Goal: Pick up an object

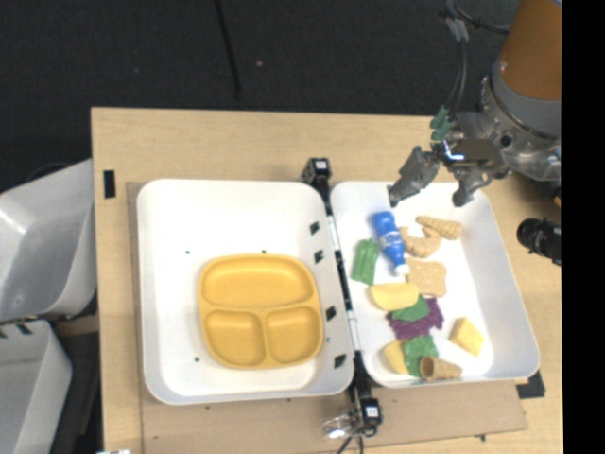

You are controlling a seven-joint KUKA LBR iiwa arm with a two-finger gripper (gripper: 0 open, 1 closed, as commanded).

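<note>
A pale wooden bench (pixel 113 140) is seen against a dark floor, with some white plastic housing (pixel 38 244) cut off at the far left. Two white bins sit side by side on it. The left bin (pixel 161 225) holds a yellow divided plate (pixel 258 308) with three compartments.

Right of that plate, the right bin (pixel 501 282) is packed with toy food: a green piece (pixel 365 261), a blue bottle (pixel 387 236) with a white cap, tan waffle-like pieces (pixel 426 274), a yellow wedge (pixel 394 296), purple grapes (pixel 417 315), a yellow cheese block (pixel 466 336) and a cone (pixel 437 368) at the near edge. Several overlap, so exact shapes are hard to make out.

The gripper (pixel 437 185) is hung above the far end of the right bin, fingers spread apart with nothing between them, just past the bottle. The arm above it is cropped.
</note>
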